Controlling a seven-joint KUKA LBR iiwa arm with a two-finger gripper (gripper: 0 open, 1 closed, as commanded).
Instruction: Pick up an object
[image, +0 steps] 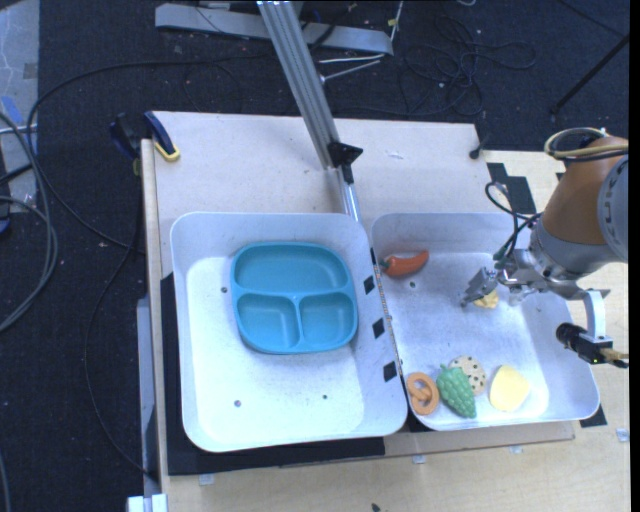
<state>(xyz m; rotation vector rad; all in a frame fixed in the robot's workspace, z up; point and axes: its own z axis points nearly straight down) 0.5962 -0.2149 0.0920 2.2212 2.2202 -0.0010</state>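
A: Camera view puts your gripper low in the right bin, toward the frame's right of centre, with a small yellow piece right at its tip. That piece looks like your target.

B: Is it held?

A: You can't tell. The fingers are too small and dark against the bin floor to say whether they are apart or closed, and nothing shows clearly between them. The piece may only be touching the tip.

B: What could spoil it?

A: In my judgement, a glancing contact. The piece is small and lies flat on a smooth floor, so if your fingers close beside it and not around it, it will likely skid away or stay behind when you lift.

B: Anything crowding it?

A: No. The red sausage lies further left near the bin's upper edge. A pretzel, a green piece, a spotted cookie and a yellow wedge cluster along the lower edge, well apart from the tip. The blue divided plate sits in the left bin.
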